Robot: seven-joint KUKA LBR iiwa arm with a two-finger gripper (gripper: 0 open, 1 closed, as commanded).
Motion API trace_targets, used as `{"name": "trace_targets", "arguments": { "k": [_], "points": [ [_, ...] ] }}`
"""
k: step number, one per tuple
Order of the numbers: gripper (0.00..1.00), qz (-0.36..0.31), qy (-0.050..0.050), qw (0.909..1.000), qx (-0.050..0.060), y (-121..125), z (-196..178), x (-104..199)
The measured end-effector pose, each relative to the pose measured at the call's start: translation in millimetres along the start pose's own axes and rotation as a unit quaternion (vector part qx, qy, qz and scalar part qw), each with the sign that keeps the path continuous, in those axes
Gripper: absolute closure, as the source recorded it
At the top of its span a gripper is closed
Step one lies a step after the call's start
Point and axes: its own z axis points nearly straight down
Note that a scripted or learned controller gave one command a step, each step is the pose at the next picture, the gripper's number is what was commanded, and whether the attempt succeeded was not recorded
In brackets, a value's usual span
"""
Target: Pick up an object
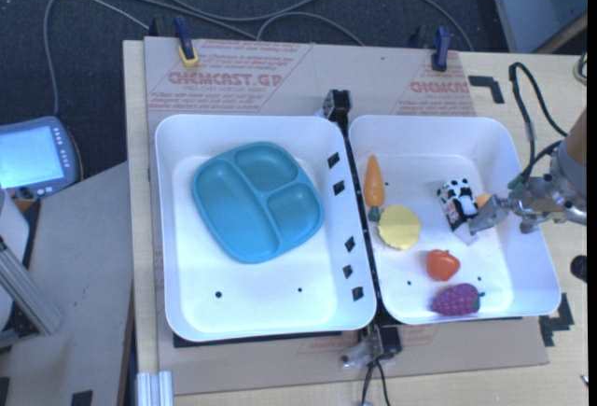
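The right bin (522, 161) holds an orange carrot (374, 180), a yellow round piece (400, 227), a black-and-white toy cow (456, 201), a red tomato-like fruit (443, 264) and a purple grape bunch (456, 300). My gripper (504, 221) hangs over the right side of this bin, just right of the cow. It is open, with one grey finger (482, 218) close beside the cow and nothing between the fingers. A small orange bit (483, 201) shows right of the cow, by that finger.
A blue divided plate (258, 200) lies in the left bin (177, 236). A black divider with clips (347, 208) runs between the bins. Cables cross the floor behind the bench, and one black cable (527, 115) loops by the arm at the right.
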Motion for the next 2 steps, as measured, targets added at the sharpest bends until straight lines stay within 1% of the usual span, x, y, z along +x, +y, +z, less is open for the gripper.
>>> {"name": "trace_targets", "arguments": {
  "k": [1,2],
  "points": [
    [0.00,-0.002,-0.002,1.0000,-0.006,3.2,-5.8,0.3],
    [0.00,-0.002,-0.001,1.0000,-0.004,6.2,38.7,-5.6]
  ]
}}
